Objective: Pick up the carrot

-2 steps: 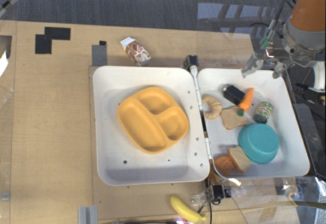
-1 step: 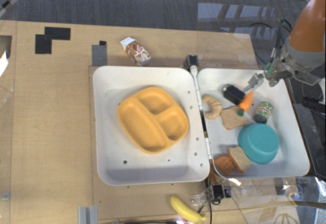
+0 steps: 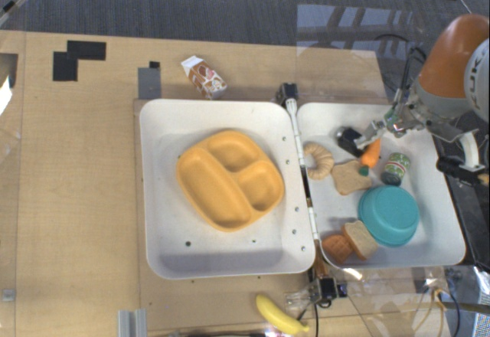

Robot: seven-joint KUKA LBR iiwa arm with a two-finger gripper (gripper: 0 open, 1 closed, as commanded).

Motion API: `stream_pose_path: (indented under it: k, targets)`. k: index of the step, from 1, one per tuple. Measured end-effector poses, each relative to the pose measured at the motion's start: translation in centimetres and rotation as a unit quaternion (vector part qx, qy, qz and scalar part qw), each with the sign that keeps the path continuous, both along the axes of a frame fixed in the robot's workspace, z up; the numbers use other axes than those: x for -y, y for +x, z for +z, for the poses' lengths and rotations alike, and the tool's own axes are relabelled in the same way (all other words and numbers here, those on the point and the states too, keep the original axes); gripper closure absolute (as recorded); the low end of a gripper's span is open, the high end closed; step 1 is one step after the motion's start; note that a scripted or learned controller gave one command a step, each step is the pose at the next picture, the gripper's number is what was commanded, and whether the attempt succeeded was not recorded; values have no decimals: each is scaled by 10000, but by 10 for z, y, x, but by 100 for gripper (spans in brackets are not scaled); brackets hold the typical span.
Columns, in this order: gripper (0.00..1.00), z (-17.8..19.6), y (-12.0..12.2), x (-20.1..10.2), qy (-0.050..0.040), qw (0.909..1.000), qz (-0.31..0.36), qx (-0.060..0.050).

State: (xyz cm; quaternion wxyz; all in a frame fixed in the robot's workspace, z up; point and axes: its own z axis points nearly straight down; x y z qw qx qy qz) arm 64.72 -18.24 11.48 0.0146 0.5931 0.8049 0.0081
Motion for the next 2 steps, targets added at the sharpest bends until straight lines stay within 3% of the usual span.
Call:
stream_pose_path:
  k: [1,2]
  targets:
    - [0,-8,-4,-14,-35,9996,-260,35]
    - [100,9,1,-18,1,9996,-249,111]
